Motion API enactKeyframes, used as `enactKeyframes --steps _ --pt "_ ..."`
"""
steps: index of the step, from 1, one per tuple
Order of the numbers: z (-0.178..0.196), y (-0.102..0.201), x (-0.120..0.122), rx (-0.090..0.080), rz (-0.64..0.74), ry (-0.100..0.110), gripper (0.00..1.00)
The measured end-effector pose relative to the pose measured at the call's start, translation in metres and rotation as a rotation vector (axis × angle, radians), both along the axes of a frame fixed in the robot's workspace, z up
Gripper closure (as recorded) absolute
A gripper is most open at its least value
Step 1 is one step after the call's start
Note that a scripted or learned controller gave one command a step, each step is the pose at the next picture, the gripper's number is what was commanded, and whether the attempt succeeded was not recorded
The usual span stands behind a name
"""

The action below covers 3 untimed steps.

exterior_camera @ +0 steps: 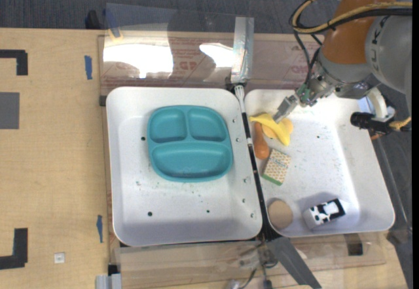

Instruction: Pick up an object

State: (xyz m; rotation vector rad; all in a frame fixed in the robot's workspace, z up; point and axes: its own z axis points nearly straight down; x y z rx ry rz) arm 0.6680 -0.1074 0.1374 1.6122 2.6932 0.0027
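The gripper (286, 109) hangs low in the right bin (353, 170), just above the banana (275, 128); whether it's apart or together, I cannot tell. The banana lies by the bin's left wall, long axis running upper-left to lower-right.

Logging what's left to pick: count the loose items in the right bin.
5, clustered left and front: yellow banana, orange carrot, patterned packet, brown egg-shaped ball, black-and-white toy. More may hide underneath.
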Motion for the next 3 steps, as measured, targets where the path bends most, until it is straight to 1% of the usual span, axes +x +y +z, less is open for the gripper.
enactKeyframes --steps 1,2,3 --pt "-0.051 0.003 -0.011 0.001 0.206 0.011 0.0" --pt "-0.037 0.003 -0.007 -0.003 0.206 -0.007 1.0" --pt "0.073 0.07 -0.037 0.0 0.148 -0.012 1.0"
